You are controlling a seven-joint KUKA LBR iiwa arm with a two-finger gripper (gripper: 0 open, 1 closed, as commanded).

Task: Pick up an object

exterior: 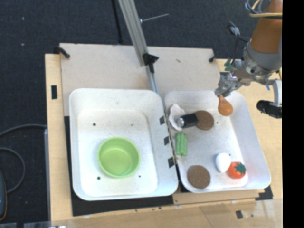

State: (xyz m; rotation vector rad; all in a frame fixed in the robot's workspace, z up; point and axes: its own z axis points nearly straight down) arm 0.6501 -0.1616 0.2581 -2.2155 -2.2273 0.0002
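Observation:
My gripper (pixel 224 91) hangs over the far right corner of the right bin (pixel 247 127). An orange pear-shaped object (pixel 225 106) dangles just below it, its narrow top pinched between the fingers. The gripper is shut on it, and the object looks lifted off the bin floor. Other loose objects lie in the right bin: a black and silver cylinder (pixel 186 121), a brown disc (pixel 204 120), a green ridged piece (pixel 181 144), a second brown disc (pixel 198 176), a white egg shape (pixel 222 162) and a red strawberry (pixel 237 170).
The left bin (pixel 85 127) holds a green bowl (pixel 118 156) near its front. A crumpled white item (pixel 175 111) sits by the divider between the bins. A slanted metal pole (pixel 137 32) rises from behind the bins.

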